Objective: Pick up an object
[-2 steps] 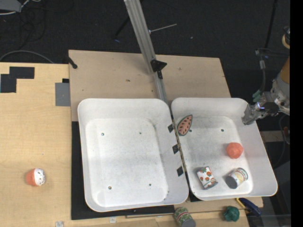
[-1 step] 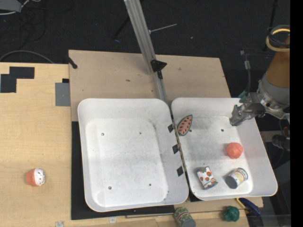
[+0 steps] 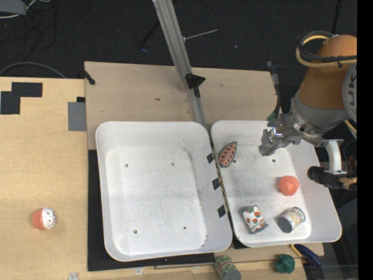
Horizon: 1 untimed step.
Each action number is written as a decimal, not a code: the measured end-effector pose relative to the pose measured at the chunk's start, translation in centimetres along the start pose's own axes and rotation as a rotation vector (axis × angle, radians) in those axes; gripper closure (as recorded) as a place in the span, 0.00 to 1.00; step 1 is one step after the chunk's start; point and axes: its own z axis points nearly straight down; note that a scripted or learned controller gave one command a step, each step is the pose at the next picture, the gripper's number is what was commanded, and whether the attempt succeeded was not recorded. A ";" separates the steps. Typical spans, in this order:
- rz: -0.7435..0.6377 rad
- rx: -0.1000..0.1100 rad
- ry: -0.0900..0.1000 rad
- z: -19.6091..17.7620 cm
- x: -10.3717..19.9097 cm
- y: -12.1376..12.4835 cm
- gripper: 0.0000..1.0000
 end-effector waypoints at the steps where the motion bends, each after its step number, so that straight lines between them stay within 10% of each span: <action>1: 0.000 -0.002 -0.001 0.6 5.6 1.7 1.00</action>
